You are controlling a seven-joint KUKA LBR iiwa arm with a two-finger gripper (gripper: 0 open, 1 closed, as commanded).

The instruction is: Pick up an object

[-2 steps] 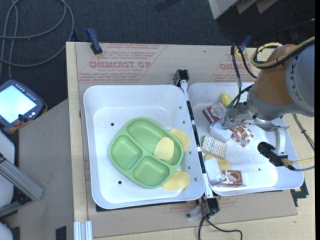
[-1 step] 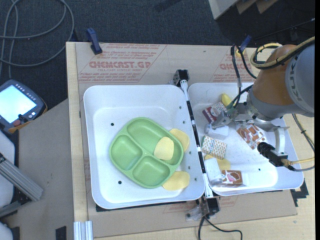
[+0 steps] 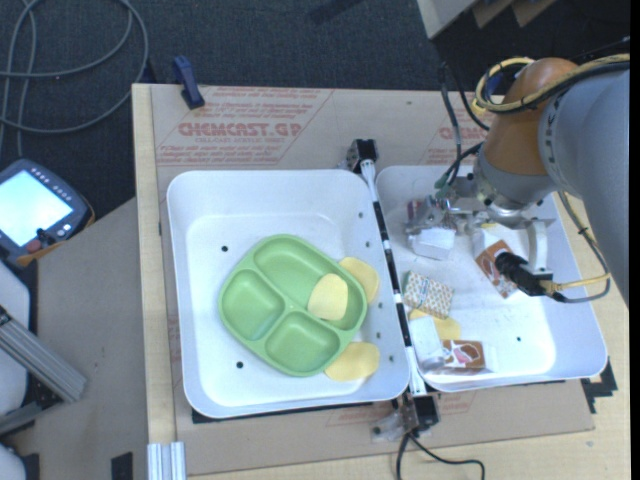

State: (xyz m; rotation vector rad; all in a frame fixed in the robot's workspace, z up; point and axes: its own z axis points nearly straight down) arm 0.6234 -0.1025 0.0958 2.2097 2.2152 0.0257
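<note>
The white object point(image 3: 434, 241) lies in the right bin point(image 3: 575, 343) near its far left part, just under the gripper point(image 3: 447, 211); its outline is blurred, and its long axis appears to run left-right. The gripper's tip is crowded by cables and the wrist, so its opening cannot be told. A patterned packet point(image 3: 427, 294) lies nearer the camera.
</note>
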